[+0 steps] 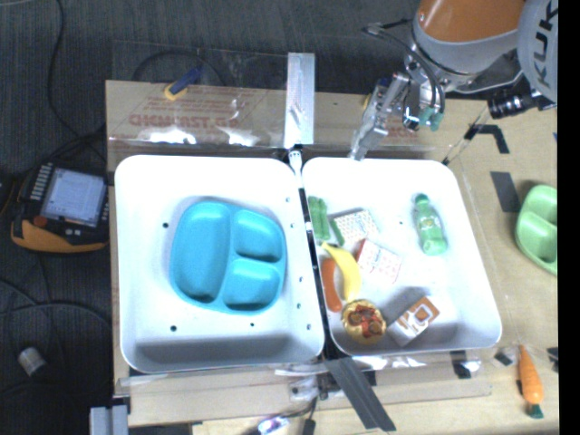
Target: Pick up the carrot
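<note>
The gripper [373,132] hangs above the back rim of the right bin [471,243], its two fingers close together with nothing between them, so it carries nothing; the carrot [330,286] is well apart from it, down at the left side of that bin. The carrot lies flat on the bin floor, squeezed between the bin's left wall and the banana [345,272], which curves along its right side and seems to touch or partly overlap it. Its long axis runs roughly front to back, nearly parallel with the wall. The end toward the front of the bin looks rounder and ends just beside the round pizza-like toy [362,321], while the far end points back toward the green cucumber-like piece [318,218]; which end is the tip is hard to say at this sharpness. To do the approach well, the arm should travel forward and to the left over the bin, staying high enough to pass over the green bottle [430,224] and the flat cards [367,241], then come down straight over the carrot's visible middle. The fingers would best spread first and close across the short width, set crosswise to that front-to-back axis. The tight spot is the trouble: one finger must slip between carrot and wall, the other between carrot and banana, and a careless descent could pinch the banana instead or jam on the wall.
</note>
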You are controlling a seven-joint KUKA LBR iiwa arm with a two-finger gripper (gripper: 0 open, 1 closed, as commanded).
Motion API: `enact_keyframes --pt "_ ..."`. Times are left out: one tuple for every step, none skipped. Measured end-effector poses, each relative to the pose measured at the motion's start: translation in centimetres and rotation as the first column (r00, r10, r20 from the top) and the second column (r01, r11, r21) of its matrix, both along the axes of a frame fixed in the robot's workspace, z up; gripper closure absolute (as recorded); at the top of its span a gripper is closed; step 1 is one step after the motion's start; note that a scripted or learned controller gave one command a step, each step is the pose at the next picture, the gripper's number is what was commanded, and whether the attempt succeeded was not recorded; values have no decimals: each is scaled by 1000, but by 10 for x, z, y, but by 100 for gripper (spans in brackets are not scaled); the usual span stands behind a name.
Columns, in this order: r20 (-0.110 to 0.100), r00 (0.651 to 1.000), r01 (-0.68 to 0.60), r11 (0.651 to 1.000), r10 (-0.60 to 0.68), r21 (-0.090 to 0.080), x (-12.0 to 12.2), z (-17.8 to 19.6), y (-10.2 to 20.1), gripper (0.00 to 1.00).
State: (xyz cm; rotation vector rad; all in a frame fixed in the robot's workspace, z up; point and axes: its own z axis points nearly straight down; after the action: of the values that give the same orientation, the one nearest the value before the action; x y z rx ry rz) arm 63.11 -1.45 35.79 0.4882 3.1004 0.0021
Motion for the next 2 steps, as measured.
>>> enact_keyframes --pt "0 1000 -15 1000 15 -2 -50 30 -55 100" --pt "0 1000 2 1000 -2 0 27 77 -84 100"
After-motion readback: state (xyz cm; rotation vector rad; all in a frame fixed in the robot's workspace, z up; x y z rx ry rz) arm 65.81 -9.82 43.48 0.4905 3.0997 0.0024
